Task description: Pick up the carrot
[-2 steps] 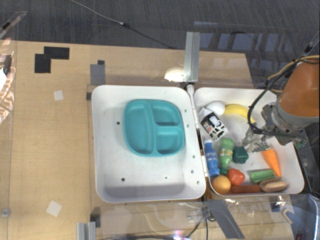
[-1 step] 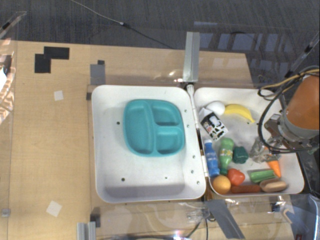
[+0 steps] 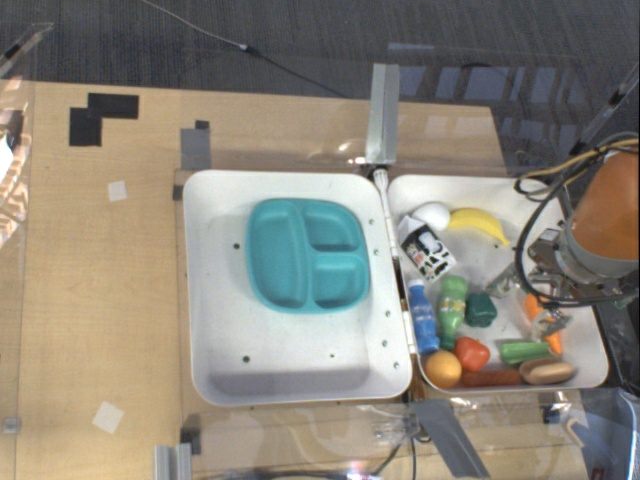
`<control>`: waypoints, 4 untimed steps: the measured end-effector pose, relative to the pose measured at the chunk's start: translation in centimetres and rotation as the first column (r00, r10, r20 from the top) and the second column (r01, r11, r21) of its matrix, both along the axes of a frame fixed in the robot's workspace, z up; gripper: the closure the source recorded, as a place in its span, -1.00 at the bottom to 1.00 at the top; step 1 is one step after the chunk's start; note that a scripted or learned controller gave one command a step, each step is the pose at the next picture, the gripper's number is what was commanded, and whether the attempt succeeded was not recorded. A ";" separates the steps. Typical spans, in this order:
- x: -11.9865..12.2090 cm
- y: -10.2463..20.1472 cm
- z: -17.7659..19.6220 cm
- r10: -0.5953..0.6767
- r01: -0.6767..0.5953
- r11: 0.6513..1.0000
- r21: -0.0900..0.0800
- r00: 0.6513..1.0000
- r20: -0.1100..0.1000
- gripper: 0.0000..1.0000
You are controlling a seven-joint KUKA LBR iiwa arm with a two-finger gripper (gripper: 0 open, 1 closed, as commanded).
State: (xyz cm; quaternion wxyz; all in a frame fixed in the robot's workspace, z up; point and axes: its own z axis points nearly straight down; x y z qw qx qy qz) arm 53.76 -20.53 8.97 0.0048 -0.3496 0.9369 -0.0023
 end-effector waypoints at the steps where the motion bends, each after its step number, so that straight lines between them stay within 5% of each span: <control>1: 0.4 0.1 1.4 0.004 -0.004 1.000 -0.002 1.000 0.010 1.00; 2: -2.3 0.1 0.1 0.480 -0.480 0.877 -0.010 0.877 0.006 1.00; 3: -2.0 1.5 15.9 0.747 -0.747 0.665 -0.013 0.665 -0.002 1.00; 4: -2.5 0.7 -0.1 0.936 -0.936 0.351 -0.006 0.351 -0.009 1.00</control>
